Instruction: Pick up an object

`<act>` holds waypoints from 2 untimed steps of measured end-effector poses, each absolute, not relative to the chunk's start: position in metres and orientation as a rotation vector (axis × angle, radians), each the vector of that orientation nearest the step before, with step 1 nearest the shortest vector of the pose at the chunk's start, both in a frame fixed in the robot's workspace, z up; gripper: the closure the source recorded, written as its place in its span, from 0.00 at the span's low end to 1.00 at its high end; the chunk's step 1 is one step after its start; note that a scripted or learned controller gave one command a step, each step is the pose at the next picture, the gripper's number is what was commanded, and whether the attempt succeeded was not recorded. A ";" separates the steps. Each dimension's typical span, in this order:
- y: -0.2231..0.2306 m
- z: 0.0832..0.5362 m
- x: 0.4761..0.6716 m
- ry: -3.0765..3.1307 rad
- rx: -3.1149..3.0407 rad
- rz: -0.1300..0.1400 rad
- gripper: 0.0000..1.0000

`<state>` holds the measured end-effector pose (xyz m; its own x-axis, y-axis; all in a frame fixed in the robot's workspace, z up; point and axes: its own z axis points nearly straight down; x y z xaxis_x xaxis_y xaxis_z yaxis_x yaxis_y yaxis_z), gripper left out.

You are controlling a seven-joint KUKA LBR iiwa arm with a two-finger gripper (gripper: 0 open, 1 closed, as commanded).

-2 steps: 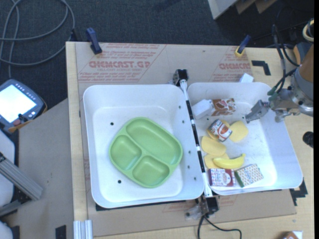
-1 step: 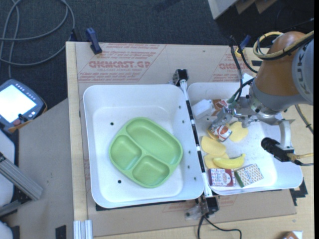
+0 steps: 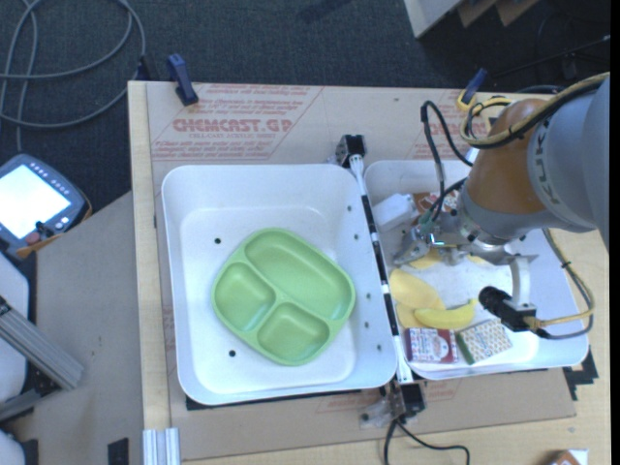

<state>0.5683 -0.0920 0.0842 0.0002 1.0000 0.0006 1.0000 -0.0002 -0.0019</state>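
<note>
Hanging low over the right-hand shallow white bin [image 3: 572, 356], our hand [image 3: 436, 245] sits mostly under the grey and orange wrist, so we cannot tell whether it is wide, narrow or holding anything.

The likely targets lie just below it: a yellow banana [image 3: 446, 314] resting beside a pale yellow flat piece [image 3: 409, 287], and further below those a small red and white packet [image 3: 429, 345] next to a green patterned packet [image 3: 484, 339]. These things are crowded together and touching, so we judge the main risk to be a closing that catches two at once, or nudges the banana aside and comes up with nothing. The flat packets lie tight to the bin floor and may slip out of a pinch.

The divider where the two bins meet [image 3: 373, 250] runs close to the left of the hand, and the bin's lower wall is near the packets, so room for sideways moves is slight. Across that divider, the left white bin [image 3: 184, 260] carries a green three-compartment plastic tray [image 3: 283, 295], well apart from the hand, with bare floor around it. Dark cables [image 3: 436, 143] loop above the wrist.
</note>
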 end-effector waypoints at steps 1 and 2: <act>-0.097 0.085 0.586 -2.223 -2.222 -0.001 0.00; -0.096 0.095 0.586 -2.223 -2.223 -0.002 1.00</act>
